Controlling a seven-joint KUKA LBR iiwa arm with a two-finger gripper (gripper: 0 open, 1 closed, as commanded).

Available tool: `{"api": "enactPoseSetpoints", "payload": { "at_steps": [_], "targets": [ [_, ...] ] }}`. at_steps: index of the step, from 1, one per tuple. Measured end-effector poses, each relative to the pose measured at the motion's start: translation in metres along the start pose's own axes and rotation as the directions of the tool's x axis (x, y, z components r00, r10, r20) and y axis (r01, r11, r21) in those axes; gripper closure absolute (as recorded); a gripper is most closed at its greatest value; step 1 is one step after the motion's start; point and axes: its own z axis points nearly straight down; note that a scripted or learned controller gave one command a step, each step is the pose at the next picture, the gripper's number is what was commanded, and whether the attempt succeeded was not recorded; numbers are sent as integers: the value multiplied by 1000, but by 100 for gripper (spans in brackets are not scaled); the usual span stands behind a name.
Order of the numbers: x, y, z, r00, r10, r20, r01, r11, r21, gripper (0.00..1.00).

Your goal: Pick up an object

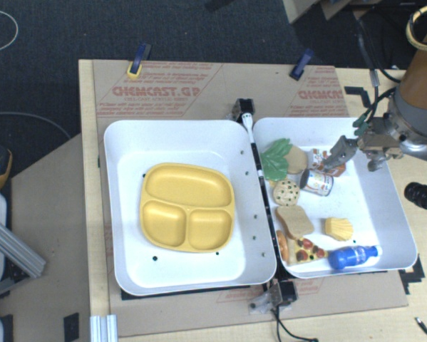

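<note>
Pincer (332,160) low; arm (413,105) outstretched

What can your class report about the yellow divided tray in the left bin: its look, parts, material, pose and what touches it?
The yellow divided tray is a pale yellow, rounded-cornered dish that looks like moulded plastic. It has three compartments: one wide one along the far side and two smaller ones along the near side. It lies flat and right way up, turned slightly askew, near the middle of the left bin. Nothing lies in its compartments. It touches only the bin floor; the gripper is over the right bin, well away.
</note>
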Motion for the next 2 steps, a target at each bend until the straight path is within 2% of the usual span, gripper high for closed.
{"api": "enactPoseSetpoints", "payload": {
  "at_steps": [1, 2],
  "targets": [
    [0, 2, -7, 1000, -3, 2, 3, 1000, -13, 0],
    [7, 3, 54, 1000, -2, 0, 2, 1000, -7, 0]
  ]
}}
